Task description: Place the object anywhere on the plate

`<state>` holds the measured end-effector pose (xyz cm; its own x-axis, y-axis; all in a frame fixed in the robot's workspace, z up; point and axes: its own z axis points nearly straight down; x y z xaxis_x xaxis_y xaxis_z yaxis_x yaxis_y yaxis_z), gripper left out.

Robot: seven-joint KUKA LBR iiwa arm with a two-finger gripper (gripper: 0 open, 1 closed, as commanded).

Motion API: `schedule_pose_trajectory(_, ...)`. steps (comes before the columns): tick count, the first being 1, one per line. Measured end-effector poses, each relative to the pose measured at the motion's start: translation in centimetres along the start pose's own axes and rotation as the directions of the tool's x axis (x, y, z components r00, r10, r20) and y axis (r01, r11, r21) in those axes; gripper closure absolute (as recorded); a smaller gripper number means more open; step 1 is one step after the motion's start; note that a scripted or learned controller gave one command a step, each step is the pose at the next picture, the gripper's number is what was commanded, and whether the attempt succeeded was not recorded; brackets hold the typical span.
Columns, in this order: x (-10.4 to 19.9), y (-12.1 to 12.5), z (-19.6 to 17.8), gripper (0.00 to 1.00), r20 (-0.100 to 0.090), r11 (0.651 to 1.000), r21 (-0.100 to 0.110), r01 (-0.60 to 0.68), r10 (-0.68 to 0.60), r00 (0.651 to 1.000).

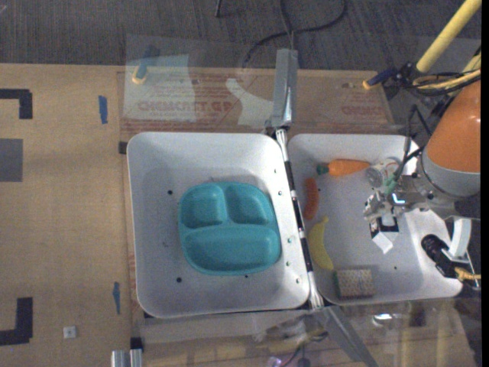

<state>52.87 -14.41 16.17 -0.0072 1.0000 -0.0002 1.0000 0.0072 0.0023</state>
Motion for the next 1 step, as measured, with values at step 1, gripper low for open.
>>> schedule_pose_trajectory(1, 0.22, -2.43, 3.69, 1.0, -0.002, 0.984, 0.003, 0.177, -0.177, 0.984)
